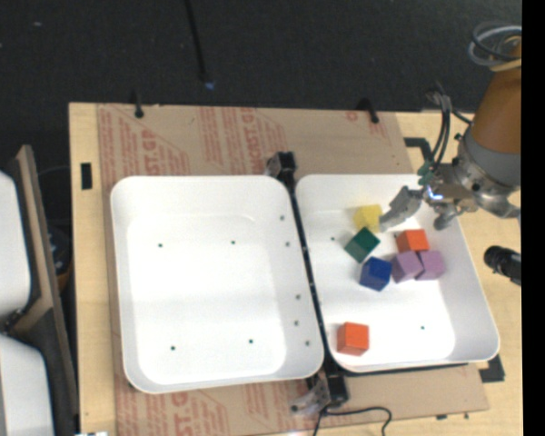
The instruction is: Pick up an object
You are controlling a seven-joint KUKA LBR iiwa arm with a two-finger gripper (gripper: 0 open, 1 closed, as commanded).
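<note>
Plainly, saw the gripper [421, 211] hanging over the far right part of the right bin [461, 332], fingers spread apart and nothing between them (no block grasped). Found one grey finger [401, 208] slanting down toward the yellow block [368, 216], close to it, though contact could not be judged. Counted seven blocks in that bin. Noted the green block [363, 242] just in front of the yellow one and tilted, with the blue block [375, 272] nearer the camera again. Spotted an orange-red block [412, 241] below the gripper, and two purple blocks [407, 266] [431, 263] side by side, touching, just in front of it. Located a lone orange block [352, 337] well apart from the rest, near the bin's front left corner. Saw the left bin [127, 243] lying beside the right one, rims meeting along the middle.
</note>
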